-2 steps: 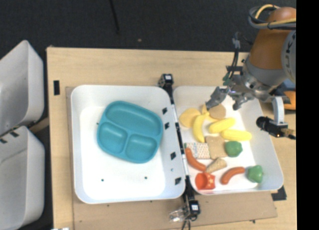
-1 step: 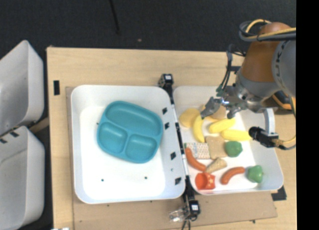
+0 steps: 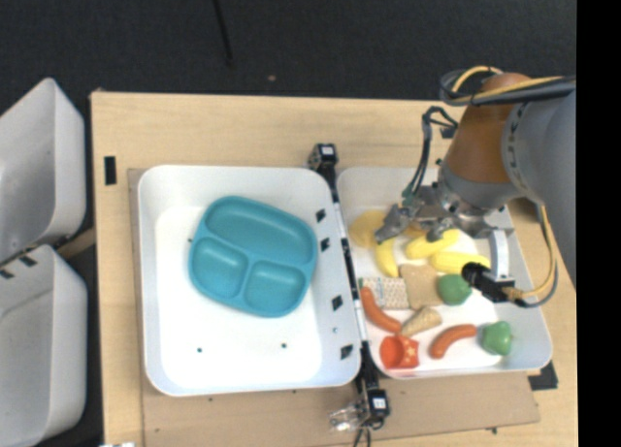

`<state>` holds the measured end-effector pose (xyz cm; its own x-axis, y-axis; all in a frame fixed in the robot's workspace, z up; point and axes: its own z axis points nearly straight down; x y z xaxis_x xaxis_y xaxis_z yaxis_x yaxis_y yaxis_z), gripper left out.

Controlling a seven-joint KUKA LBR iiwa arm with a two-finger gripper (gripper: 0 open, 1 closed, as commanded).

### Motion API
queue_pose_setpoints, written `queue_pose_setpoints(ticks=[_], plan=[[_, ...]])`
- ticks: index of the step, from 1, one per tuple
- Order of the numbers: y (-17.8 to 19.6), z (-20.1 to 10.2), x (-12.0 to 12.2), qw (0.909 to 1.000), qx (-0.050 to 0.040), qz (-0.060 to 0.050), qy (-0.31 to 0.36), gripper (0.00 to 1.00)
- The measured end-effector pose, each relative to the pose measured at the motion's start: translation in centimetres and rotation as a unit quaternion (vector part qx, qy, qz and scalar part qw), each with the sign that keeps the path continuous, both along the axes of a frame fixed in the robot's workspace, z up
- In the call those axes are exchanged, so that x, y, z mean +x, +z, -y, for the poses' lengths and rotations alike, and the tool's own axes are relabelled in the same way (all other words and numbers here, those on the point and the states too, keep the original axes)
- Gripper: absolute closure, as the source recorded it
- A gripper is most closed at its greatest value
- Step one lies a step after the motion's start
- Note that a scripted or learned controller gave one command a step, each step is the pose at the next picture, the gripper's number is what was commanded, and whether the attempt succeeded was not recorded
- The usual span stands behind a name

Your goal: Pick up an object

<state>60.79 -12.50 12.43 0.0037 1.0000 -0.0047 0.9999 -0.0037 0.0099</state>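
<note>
Left bin [image 3: 165, 358] — teal divided plate [image 3: 254, 255] at centre, tilted. Right bin [image 3: 529, 343] — toy food heaped. Arm [image 3: 505, 144] over its far edge; gripper [image 3: 419, 224] low above yellow pieces [image 3: 388, 259], finger state cannot tell. Near edge: orange sausage [image 3: 452, 338], red pepper [image 3: 399, 352], green ball [image 3: 497, 337].

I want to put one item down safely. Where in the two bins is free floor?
The left white bin has bare floor below and left of the blue divided plate. The right white bin is crowded with toy food, with the gripper above yellow pieces.
</note>
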Motion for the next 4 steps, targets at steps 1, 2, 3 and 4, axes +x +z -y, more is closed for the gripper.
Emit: queue_pose_setpoints(ticks=[1,2,3,4], plan=[[-2.4,0.1,0.0,1.0,0.0015,-0.005,-0.002,0.0],[-1.2,0.2,0.1,1.0,0.0015,-0.003,-0.004,1.0],[3.6,0.9,-0.4,1.0,0.0013,-0.002,0.0,1.0],[8.2,0.6,-0.8,1.0,0.0016,-0.002,0.003,1.0]])
